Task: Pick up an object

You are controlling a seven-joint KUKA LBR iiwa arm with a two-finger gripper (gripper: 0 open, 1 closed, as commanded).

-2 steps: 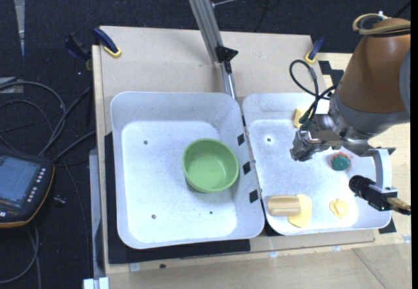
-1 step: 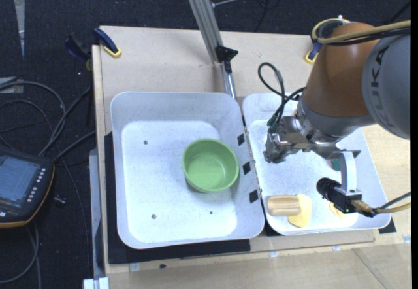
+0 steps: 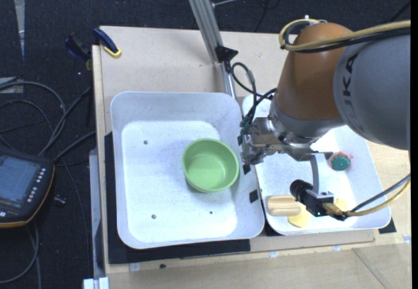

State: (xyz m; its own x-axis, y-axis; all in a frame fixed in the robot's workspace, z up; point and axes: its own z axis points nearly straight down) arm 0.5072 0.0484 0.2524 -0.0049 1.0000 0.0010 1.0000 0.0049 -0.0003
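Note:
A green bowl (image 3: 209, 165) stands upright in the left bin (image 3: 130, 170), right of its middle. In the right bin (image 3: 373, 184) a tan rounded block (image 3: 282, 205) lies near the front edge, with a flat yellow piece (image 3: 299, 220) touching its right end. A small teal and red object (image 3: 340, 162) rests further right. My gripper (image 3: 248, 162) hangs over the wall between the two bins, just right of the bowl's rim and behind the tan block. Nothing shows in its grasp.
The grey arm with its orange band (image 3: 317, 72) covers the back half of the right bin. A slanted metal post (image 3: 202, 10) rises behind the bins. A blue and yellow clamp (image 3: 104, 42) sits at the bench's back left corner.

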